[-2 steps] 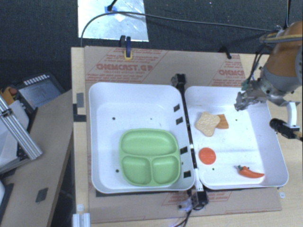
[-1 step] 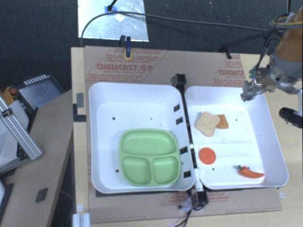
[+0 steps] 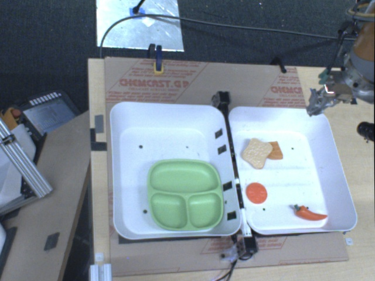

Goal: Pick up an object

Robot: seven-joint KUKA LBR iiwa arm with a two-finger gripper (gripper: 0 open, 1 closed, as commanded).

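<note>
In right bin (image 3: 334,157) | cracker (image 3: 256,153) (pale) lies well apart from gripper (image 3: 318,105) | grip state unclear

Grey arm at upper right, claw (image 3: 317,106) low, pointing left.

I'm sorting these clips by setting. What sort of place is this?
Probably a robot lab bench: two white bins on a board, toy food like a carrot, and loose cables on dark carpet.
</note>
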